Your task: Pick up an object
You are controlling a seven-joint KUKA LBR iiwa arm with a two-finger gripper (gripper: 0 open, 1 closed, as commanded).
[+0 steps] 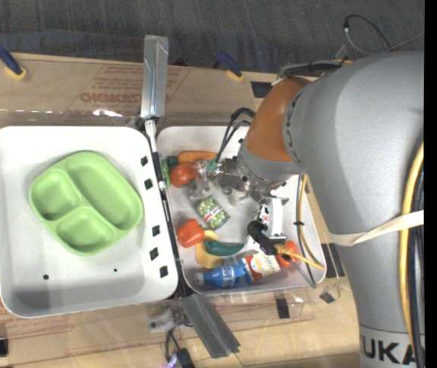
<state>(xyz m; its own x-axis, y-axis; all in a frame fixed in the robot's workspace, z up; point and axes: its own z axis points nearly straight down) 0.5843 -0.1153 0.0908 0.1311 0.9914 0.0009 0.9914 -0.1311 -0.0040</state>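
Overhead camera, slanted down, both bins (4, 205)

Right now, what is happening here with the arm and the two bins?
The arm reaches from the right down into the right bin, which holds a pile of small things: a blue bottle, a red pepper, a tomato and a green packet. Its gripper is low over the pile, near the tomato and packet. I cannot tell if it holds anything. The left bin holds a green tray.

right bin (174, 138) crowded (left roomier)
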